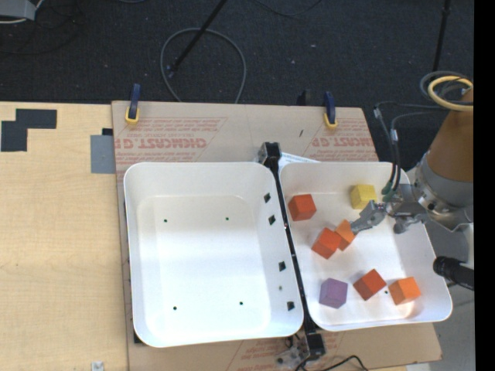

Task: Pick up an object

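The right bin (437, 265) holds several blocks: a red-orange one (302, 206), a yellow one (362, 195), a larger red-orange one (326, 243) with a small orange one (346, 233) against it, a purple one (333, 293), a red one (370, 284) and an orange one (404, 290). My gripper (361, 224) reaches in from the right, low over the bin's middle. Its tip sits just right of the small orange block and below the yellow block. Whether it touches the orange block is unclear.
The left bin (155, 199) stands beside the right one, sharing a black divider rail (282, 238). Both rest on a cardboard sheet (232, 130) clamped at the back. The arm's body (448, 168) and cables hang over the right bin's right edge.
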